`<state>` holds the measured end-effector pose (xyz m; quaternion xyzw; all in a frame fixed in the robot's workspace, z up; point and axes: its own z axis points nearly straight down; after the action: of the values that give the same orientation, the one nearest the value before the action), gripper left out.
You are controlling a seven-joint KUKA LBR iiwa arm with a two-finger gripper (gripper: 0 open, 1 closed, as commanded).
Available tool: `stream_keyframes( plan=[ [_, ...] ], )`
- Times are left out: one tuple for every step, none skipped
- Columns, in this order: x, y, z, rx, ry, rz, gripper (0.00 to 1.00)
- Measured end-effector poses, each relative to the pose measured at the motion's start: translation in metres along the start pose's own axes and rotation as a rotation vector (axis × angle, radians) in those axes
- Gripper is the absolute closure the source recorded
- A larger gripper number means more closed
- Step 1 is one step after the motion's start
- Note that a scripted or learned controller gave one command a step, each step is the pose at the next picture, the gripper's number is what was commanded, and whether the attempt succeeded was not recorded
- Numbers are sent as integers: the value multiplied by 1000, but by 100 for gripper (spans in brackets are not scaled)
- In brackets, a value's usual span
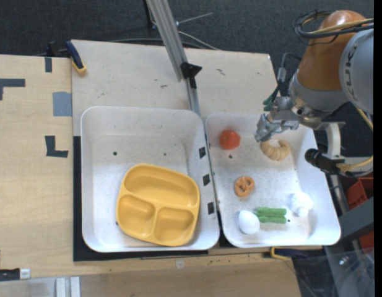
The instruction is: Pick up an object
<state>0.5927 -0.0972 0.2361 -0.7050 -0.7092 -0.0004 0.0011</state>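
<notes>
Grey end effector (269,132), seemingly touching croissant (275,150)

Bench (135,82): off-white top, scuffed, a few dark marks. Two shallow white bins sit directly on it, side by side, rims touching in the middle. Left bin (98,166) takes the left-centre; right bin (317,228) is slightly smaller, lower right corner near the bench's front edge. A blue-and-yellow clamp (75,56) sits at the bench's back-left corner (on the edge, angled). A grey metal pole (169,30) comes down slanted, to the bench just behind where the bins meet.
</notes>
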Motion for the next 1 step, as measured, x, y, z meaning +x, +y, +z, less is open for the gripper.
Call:
stream_keyframes(
  plan=[
    [45,-9,-3,1,0,0,100]
  ],
)
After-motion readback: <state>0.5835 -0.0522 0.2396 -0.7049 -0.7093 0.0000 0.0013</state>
